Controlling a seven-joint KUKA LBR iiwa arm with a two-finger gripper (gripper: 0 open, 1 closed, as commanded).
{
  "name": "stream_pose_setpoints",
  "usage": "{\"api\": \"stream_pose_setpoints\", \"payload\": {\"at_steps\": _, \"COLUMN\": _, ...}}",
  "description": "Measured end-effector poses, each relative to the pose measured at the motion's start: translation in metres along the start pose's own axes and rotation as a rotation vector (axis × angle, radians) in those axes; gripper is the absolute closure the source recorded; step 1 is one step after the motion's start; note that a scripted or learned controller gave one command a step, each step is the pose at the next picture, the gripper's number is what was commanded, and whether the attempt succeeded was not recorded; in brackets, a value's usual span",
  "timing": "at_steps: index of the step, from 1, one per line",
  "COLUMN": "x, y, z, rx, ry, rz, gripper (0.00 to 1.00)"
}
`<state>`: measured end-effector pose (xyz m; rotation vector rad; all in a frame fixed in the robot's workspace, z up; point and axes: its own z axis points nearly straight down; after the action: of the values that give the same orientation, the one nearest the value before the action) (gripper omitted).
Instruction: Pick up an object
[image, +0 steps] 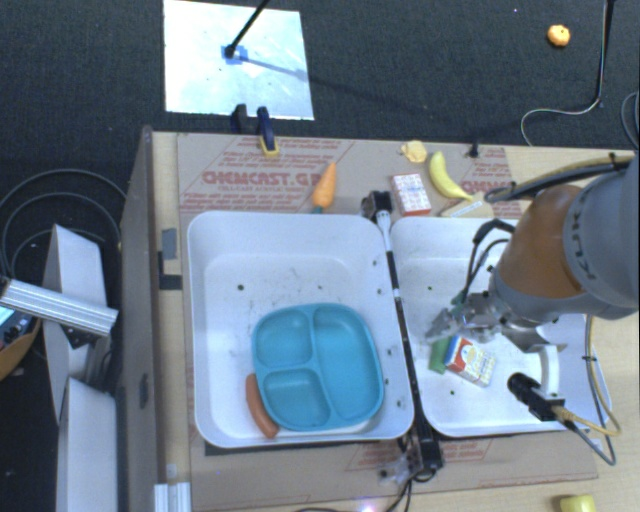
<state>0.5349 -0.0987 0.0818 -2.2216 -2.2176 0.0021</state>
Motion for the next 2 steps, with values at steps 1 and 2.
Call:
{"api": "stream_pose_setpoints", "payload": {"at_steps": 1, "x": -0.054, "y": 0.075, "z": -0.004, "rx": -0.013, "ry": -0.005, "rz": -0.004, "gripper": 0.00}}
{"api": "stream_pose_setpoints", "payload": {"at_steps": 2, "x": -0.006, "y": 0.000, "z": -0.061, "rx": -0.002, "ry": 0.001, "rz": -0.005, "gripper": 0.00}}
